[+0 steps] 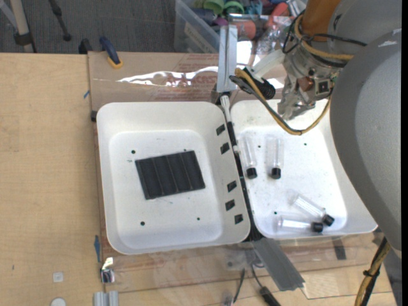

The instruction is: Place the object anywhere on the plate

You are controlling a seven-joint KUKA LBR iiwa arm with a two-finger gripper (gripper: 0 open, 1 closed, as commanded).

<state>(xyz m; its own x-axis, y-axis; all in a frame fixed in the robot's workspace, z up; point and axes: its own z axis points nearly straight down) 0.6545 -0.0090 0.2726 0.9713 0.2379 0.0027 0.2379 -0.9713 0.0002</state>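
Observation:
A black ridged plate (171,174) lies flat in the middle of the left bin (115,132). Several clear tubes with black caps lie in the right bin (338,177). Two of them, one tube (248,157) and its neighbour (275,158), lie side by side near the bin's centre. Two more (310,208) rest at the front. My gripper (290,107) hangs over the back of the right bin, behind the upright pair of tubes and clear of them. I see no tube in it.
The bins' touching rims carry a row of black clips (229,171). A yellow and black cable (255,85) loops off the wrist above the back rim. A clear tub of colourful toys (242,5) stands behind the bench. The arm's big grey body covers the right side.

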